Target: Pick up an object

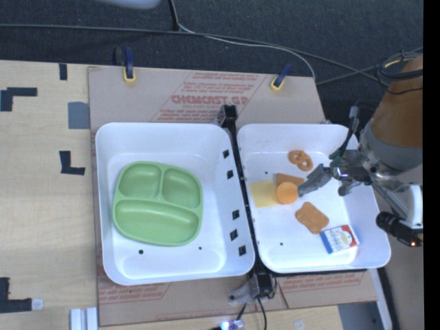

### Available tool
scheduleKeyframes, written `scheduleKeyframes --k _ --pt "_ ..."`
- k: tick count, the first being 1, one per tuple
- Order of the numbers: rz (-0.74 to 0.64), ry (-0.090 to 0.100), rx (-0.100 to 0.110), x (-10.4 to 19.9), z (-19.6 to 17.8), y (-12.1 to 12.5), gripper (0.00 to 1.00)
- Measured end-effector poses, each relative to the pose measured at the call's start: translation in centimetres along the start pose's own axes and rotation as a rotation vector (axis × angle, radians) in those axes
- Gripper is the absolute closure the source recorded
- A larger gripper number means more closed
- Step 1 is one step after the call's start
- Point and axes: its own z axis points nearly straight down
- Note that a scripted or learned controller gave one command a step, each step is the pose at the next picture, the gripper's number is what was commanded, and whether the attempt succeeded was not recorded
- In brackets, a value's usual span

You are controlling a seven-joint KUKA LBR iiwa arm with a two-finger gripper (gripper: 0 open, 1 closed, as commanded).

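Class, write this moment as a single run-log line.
arm: over right bin | gripper: beside orange ball, nothing visibly held | left bin: green tray

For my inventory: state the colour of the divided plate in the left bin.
Light green: the three-compartment plastic plate, seen best in the overhead camera view.

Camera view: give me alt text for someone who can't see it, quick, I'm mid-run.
The gripper reaches in from the right over the right bin, low beside an orange ball and a yellow slice. That bin also holds a pretzel, a brown toast piece and a small carton. The left bin holds a green divided plate.
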Motion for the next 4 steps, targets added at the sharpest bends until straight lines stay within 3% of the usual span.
scheduleKeyframes --k 3,4 --pt "0.002 0.001 0.004 1.3 16.5 -0.9 0.0" --pt "0.0 0.002 0.004 1.4 15.3 -0.9 1.0"
